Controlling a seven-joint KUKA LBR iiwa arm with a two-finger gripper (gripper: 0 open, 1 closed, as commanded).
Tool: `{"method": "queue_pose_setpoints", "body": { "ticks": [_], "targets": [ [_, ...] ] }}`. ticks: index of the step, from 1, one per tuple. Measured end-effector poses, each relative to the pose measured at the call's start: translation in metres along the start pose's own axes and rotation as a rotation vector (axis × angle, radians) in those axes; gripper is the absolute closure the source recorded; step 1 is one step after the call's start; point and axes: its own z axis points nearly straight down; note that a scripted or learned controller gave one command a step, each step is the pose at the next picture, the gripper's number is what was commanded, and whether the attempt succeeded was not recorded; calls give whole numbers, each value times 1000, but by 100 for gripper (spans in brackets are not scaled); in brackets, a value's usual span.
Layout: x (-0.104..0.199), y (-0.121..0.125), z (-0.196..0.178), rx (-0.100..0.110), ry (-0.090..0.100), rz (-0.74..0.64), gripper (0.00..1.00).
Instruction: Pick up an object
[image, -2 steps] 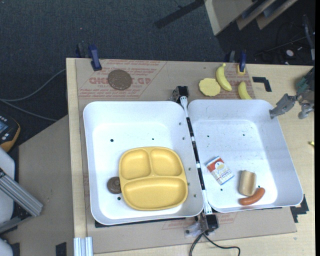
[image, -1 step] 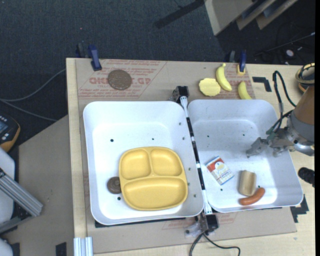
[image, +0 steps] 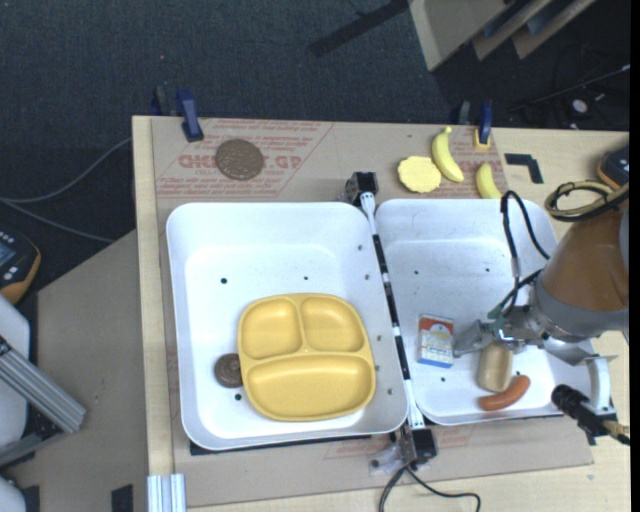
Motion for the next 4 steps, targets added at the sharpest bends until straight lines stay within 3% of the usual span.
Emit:
{"method": "queue_pose_setpoints", "body": {
  "ticks": [1, 3, 4],
  "targets": [
    [-3, 3, -13, -11, -6, 3, 100],
    [-3, 4, -33, -15, -8, 4, 100],
    [59, -10, -75, -12, -4, -5, 100]
  ]
}}
